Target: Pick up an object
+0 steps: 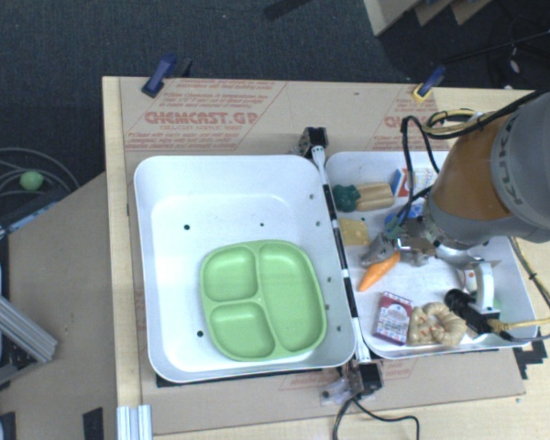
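Camera view from above takes in a desk (119,246) that carries two shallow white bins side by side. The left bin (211,195) sits toward the desk's left edge and holds a pale green divided plate (261,299), lying flat in the part of the bin closer to the desk's near edge. The right bin (374,166) sits by the desk's right edge and is partly covered by the grey arm (481,181) with its orange band, which reaches in over the bin's right side. The jaws are down low over the middle of the right bin, but the wrist hides them enough that I cannot tell whether they are clenched or released, and nothing can be seen grasped. A toy carrot (379,271) lies tilted just beside them, close to the wall shared with the left bin. Along that same wall, toward the far edge, lie a yellow block (353,232), a dark green toy (346,196) and a tan cylinder (376,195). Near the bin's front edge rest a red packet (393,317) and, beside it, a knobbly tan cluster (435,325).
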### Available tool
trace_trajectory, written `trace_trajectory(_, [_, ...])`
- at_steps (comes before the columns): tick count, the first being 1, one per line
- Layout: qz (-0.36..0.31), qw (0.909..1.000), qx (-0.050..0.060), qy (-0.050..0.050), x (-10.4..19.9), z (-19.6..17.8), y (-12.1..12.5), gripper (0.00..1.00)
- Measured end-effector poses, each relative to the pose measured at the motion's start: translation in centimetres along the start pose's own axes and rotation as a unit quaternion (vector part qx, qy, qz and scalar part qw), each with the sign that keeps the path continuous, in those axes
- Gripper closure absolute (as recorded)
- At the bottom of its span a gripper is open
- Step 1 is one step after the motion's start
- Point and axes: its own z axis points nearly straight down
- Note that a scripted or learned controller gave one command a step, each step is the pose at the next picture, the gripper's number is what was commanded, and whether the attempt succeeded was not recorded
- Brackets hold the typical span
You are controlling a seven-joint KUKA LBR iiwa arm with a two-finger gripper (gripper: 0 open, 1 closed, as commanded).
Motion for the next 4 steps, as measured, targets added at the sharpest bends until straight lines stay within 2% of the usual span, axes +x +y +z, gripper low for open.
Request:
trace_trajectory(1, [-0.001, 1.0, -0.002, -0.001, 0.1, 0.0, 1.8, 0.0])
trace_trajectory(2, [-0.001, 1.0, -0.002, -0.001, 0.1, -1.0, 1.9, 1.0])
trace_trajectory(3, [-0.001, 1.0, -0.002, 0.0, 8.0, -10.1, 3.2, 1.0])
trace_trajectory(4, [-0.001, 1.0, -0.002, 0.0, 12.8, -13.3, 3.5, 1.0])
